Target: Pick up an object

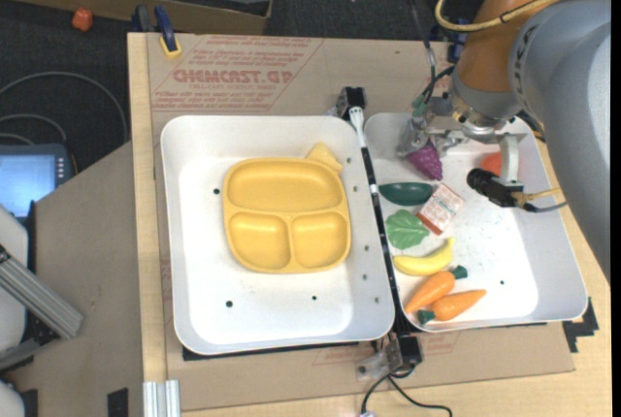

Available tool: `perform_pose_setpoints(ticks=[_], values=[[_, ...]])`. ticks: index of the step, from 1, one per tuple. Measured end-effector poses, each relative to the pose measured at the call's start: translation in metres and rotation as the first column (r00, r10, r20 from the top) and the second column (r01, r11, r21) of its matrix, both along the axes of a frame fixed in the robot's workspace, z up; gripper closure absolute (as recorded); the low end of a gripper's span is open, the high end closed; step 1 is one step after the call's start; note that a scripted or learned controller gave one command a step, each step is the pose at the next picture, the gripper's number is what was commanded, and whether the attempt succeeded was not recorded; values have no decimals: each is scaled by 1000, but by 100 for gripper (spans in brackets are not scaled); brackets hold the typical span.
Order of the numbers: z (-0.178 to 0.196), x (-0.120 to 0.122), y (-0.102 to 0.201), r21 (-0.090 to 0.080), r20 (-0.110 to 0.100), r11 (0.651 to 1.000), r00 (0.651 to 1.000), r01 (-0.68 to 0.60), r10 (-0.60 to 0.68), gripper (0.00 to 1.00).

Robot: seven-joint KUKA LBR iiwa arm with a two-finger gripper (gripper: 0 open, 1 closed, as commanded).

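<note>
The gripper (427, 136) hangs low over the far left corner of the right-hand shallow white bin (558, 255), and a small purple bunch-of-grapes toy (424, 159) sits at or just under its tips; how far the jaws stand apart, and whether they have any hold on the toy, I cannot tell, because the wrist blocks the line of sight. That doubt is the main risk: if the tips are only resting on the toy, a lift would come away with nothing, or the toy would slip out partway up. Its lumpy, tapering shape likely gives little flat surface to pinch. The bin wall is just beside the gripper, so a small sideways error could catch a tip on the rim. Nearer the camera lie a dark green pod-shaped toy (406, 193), a small red and white packet (441, 208), a green leafy toy (408, 230), a yellow banana (424, 260) and two orange carrots (441, 297), packed close enough that a dropped toy could knock them. The left-hand bin (189, 240) holds a yellow divided plastic plate (287, 213), well apart from the action.
</note>
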State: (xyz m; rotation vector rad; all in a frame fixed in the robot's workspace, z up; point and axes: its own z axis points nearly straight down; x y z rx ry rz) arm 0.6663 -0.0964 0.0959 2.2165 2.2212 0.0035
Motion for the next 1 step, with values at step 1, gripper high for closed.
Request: perform_pose_setpoints(ticks=[1], values=[[95, -70, 73, 6, -3, 1000, 1000, -5, 5, 100]])
